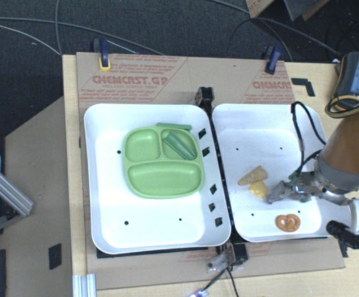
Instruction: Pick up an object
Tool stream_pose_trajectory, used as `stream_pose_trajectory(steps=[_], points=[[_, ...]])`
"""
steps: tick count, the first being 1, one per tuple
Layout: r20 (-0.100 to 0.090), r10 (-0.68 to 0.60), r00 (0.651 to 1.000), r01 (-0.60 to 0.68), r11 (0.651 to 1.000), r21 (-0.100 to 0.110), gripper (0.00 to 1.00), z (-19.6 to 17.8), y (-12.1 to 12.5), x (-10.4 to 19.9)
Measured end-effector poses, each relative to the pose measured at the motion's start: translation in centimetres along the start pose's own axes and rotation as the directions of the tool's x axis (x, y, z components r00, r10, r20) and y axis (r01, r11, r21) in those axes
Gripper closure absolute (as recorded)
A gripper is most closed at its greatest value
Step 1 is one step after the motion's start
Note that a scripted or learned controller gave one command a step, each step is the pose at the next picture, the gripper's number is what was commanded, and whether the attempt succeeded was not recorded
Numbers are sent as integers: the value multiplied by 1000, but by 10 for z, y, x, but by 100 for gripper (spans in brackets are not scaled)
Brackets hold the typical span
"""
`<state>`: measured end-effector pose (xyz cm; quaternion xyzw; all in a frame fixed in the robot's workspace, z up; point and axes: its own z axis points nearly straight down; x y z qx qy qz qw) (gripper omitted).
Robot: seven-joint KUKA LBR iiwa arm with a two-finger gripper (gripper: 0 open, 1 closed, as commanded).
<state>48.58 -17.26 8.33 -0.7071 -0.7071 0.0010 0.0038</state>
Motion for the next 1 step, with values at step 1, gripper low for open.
stream_pose_trajectory(steps=[1], points=[[2,0,1000,0,1000,-7,100,-14,2,-1]])
